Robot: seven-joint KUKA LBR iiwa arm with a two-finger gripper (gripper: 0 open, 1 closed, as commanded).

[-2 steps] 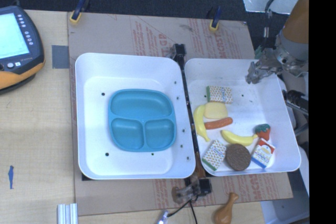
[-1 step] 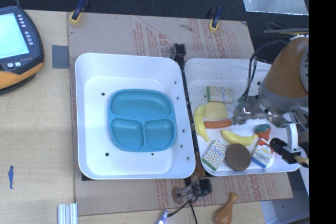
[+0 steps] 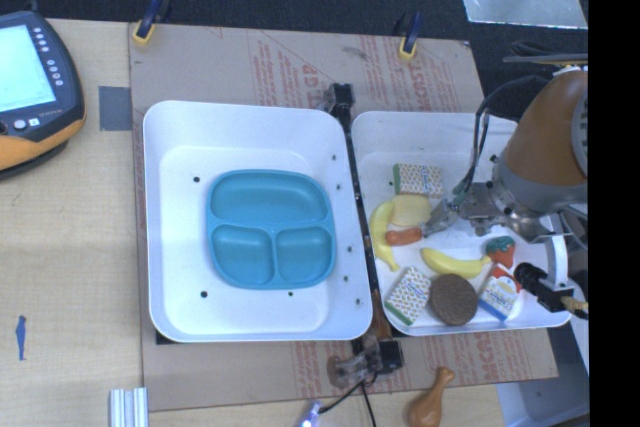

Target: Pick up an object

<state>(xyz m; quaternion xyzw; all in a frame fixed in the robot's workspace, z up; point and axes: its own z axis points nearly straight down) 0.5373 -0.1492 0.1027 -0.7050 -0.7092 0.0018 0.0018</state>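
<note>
My gripper (image 3: 439,218) reaches into the right bin (image 3: 455,130) from the right, low over its middle. Its tip is right beside a pale yellow wedge (image 3: 408,208) and an orange-red carrot-like piece (image 3: 404,237). A yellow banana (image 3: 455,262) lies just below the gripper. A second curved yellow piece (image 3: 381,235) lies by the bin's left wall. A green and white box (image 3: 418,179) sits just above the tip. I see nothing lifted by the gripper.
The right bin's front holds a small patterned box (image 3: 408,295), a brown disc (image 3: 453,299), a little carton (image 3: 499,296) and a red and green fruit (image 3: 500,248). A blue divided plate (image 3: 271,226) lies in the left bin (image 3: 170,215). A tablet (image 3: 30,85) sits at far left.
</note>
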